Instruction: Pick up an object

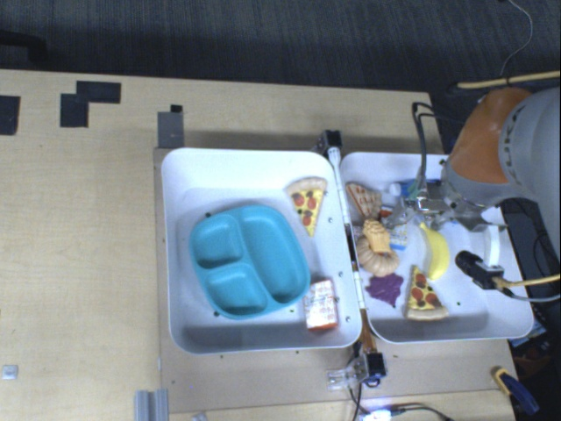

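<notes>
Two white bins on tan bench, dark floor.

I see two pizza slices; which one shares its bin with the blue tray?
The pizza slice in the left bin, beside the blue tray. The other slice lies near the banana.

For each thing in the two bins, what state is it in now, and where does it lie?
Blue tray: flat in left bin, compartments bare.
Pizza slice: flat, beside the tray, left bin.
Small box: at left bin's front edge.
Banana: lying in right bin.
Second pizza slice: flat, right bin.
Purple piece: flat, right bin.
Gripper: over right bin.
</notes>
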### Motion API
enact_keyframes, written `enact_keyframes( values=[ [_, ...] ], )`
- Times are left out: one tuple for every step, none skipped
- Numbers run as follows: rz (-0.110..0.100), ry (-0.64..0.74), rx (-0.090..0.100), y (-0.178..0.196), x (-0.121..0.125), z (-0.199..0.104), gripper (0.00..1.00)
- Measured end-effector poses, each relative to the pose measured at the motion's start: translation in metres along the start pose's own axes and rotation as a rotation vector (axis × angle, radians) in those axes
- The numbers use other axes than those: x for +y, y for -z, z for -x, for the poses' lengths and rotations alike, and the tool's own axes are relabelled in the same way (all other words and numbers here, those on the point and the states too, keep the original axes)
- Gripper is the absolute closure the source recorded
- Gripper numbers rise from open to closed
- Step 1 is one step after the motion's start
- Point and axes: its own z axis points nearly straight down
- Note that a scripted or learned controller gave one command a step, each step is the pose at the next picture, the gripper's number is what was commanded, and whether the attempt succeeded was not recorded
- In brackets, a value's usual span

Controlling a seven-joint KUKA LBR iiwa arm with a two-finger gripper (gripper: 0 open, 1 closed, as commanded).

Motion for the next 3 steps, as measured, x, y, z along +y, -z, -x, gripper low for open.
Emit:
enact_keyframes(
  values=[
    [0.008, 0.004, 0.001, 0.014, 0.003, -0.001, 1.0],
    [0.008, 0.004, 0.001, 0.013, 0.003, -0.001, 0.0],
    [0.008, -0.005, -0.005, 0.001, -0.046, -0.037, 0.0]
  ],
)
